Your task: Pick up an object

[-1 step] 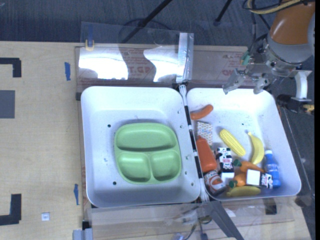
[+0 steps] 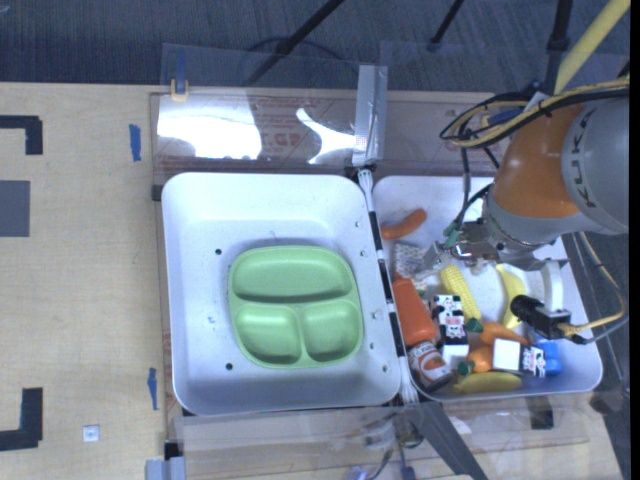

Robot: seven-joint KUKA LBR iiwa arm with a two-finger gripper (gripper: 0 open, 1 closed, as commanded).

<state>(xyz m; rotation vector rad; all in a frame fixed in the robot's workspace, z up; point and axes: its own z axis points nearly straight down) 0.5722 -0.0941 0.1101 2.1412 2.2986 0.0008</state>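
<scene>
Hovering at right of frame over the crowded right bin (image 2: 590, 373): pincer (image 2: 462, 253), opening undeterminable. Risk: packed corn cob (image 2: 455, 286) and bottle (image 2: 414, 313) causing a missed grasp.

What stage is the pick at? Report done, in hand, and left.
Done: the arm has reached over the right bin, above the toy pile near the corn cob.
In hand: nothing visibly lifted; the orange bottle and banana lie in the bin.
Left: the grasp and lift. The green tray sits in the left bin.
</scene>
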